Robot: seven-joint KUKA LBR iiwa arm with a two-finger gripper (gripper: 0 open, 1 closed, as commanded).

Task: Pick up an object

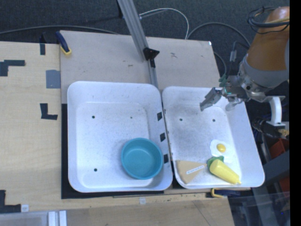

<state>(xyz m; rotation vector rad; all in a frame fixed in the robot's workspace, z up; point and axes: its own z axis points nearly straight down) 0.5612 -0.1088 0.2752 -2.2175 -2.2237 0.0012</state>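
On the left of the bench (28, 126), pale wood carries a few dark tape marks, and a blue-and-yellow clamp (63, 43) sits at the far corner of the grey board behind the bins. Next comes the left shallow white plastic bin (84, 95), speckled with dark flecks; a round blue plastic bowl (141, 158) stands upright in its near right corner, close to the wall shared with the neighbouring bin. A slanted grey metal pole (132, 20) runs from the top edge down to a black bracket at the point where the two bins meet.

Further right lies the right shallow white plastic bin (188, 98). Three toy foods are gathered along its near edge: a tan wedge shaped like a slice of cheese (189, 169) near the left corner, a small white fried egg with a yellow yolk (219, 148) a little farther back, and a yellow corn cob with a green stem end (223, 170) lying on its side just beside the wedge and in front of the egg.

Above the far right part of this bin hangs the two-finger gripper (218, 101), its dark fingers spread apart with nothing between them, well apart from the three toys. It is carried by the grey arm with an orange band (268, 46), which enters from the right edge.
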